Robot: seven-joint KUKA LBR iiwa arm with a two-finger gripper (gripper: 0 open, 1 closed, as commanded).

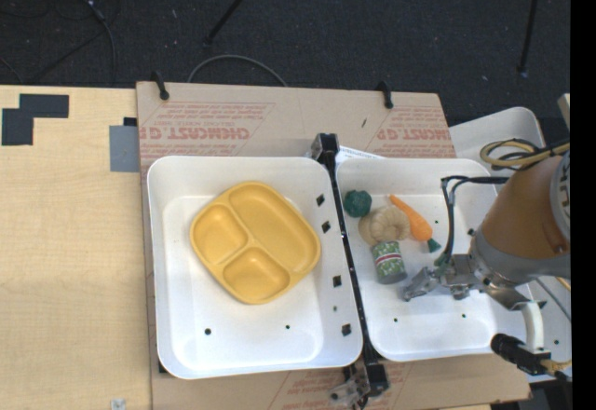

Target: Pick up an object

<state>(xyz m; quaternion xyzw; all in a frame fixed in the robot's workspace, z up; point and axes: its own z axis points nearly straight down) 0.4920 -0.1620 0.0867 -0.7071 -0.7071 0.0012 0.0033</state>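
In the right bin [419, 338] lie a dark green ball [358, 203], a beige round lump [384, 225], an orange carrot toy [412, 217] and a small green can with a red label [388, 261]. My gripper [416, 285] hangs low over the right bin, just right of the can, its grey fingers pointing left. I see nothing between the fingers. The arm's orange band [521, 222] rises at the right.
The left bin [186, 324] holds a yellow divided plate [255, 240]. A black divider [343, 259] runs between the bins. Cardboard lies behind them, and black cables [456, 203] loop beside the arm.
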